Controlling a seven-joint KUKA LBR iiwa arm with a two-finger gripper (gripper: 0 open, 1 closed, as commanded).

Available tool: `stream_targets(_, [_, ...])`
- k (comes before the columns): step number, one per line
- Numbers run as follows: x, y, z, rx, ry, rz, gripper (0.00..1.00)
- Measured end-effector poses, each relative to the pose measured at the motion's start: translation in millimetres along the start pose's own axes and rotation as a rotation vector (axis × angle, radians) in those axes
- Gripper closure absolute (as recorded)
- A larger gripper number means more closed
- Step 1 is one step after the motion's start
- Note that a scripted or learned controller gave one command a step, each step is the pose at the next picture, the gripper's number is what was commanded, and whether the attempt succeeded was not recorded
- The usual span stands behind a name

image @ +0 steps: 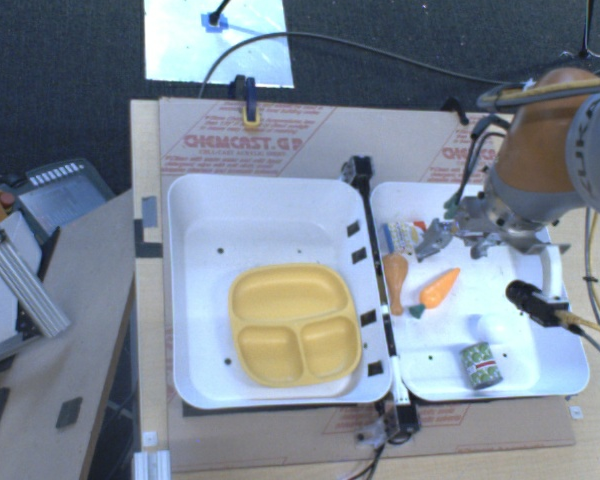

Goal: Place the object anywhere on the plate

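Yellow plate (pixel 295 323) sits in left bin (pixel 195 208), while orange carrot (pixel 438 288) lies in right bin (pixel 570 368) beside a second carrot (pixel 395 278), can (pixel 480 365) nearer, gripper (pixel 442 236) hovering just far of carrot, finger state can't tell.

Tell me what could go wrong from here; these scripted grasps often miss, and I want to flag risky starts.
The carrot lies close to a second orange piece against the divider, so the gripper might nudge or take the wrong one. Once lifted, the carrot's tapered shape could slip before it crosses the divider to the yellow plate.
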State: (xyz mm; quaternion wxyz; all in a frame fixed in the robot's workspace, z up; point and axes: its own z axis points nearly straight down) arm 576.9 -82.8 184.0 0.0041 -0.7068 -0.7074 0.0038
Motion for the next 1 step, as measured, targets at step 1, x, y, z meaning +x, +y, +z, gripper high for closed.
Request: stream_targets(1, [0.1,2.9,-6.4,-0.013,-0.001,-0.002,0.00])
